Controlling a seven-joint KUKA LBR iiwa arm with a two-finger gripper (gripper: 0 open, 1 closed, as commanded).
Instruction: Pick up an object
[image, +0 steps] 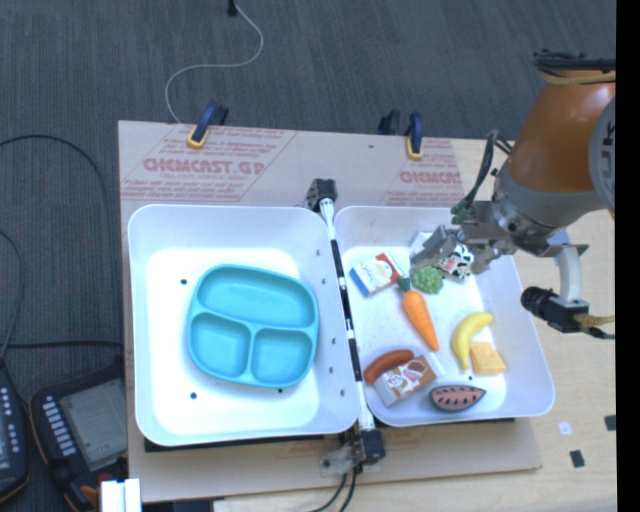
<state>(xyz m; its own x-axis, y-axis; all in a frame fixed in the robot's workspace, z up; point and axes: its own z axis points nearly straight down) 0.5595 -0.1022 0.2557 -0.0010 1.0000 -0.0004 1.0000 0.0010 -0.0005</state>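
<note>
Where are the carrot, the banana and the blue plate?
carrot (421, 318), camera view, middle of its orange body.
banana (468, 334), camera view, middle of its curve.
blue plate (252, 292), camera view, ridge under its large compartment.

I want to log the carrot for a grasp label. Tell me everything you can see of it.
The carrot is a small toy, smooth and plastic-looking, orange with a cone-shaped body. It lies flat on the floor of the right bin, near the middle, thick end toward the far side, tip pointing toward the near edge. Its thick end meets a green broccoli-like piece; whether they are joined I cannot tell. The banana lies apart to its right. The claw is above the green piece.
</note>
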